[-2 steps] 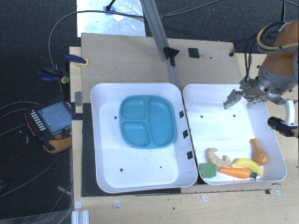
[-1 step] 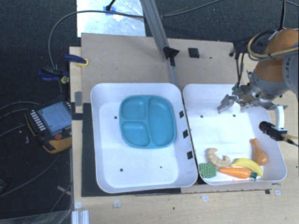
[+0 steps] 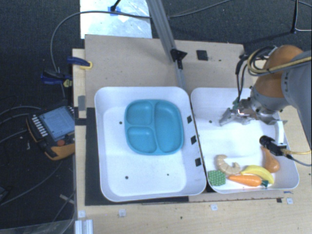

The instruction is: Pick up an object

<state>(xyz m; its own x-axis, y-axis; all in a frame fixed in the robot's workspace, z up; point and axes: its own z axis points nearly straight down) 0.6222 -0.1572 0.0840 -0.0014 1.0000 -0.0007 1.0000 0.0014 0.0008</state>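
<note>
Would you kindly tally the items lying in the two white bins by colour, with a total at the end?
Blue: 1, the divided plate in the left bin.
Yellow: 1, the banana.
Orange: 1, the carrot.
Green: 1, the small textured piece.
Tan: 1, the curved piece.
Orange-brown: 1, the piece at the right bin's edge.
Total: 6.

Arm [image 3: 287, 77] comes in from the right edge, grey link with the orange band bulging at upper right, cables looped over it. Wrist bends down and left, angled low. End effector [image 3: 225, 119] points left and slightly down; two metallic fingers [image 3: 229, 113] spread apart, nothing between them. A black-tipped piece with a white bracket sits just below the wrist, on the right.
</note>
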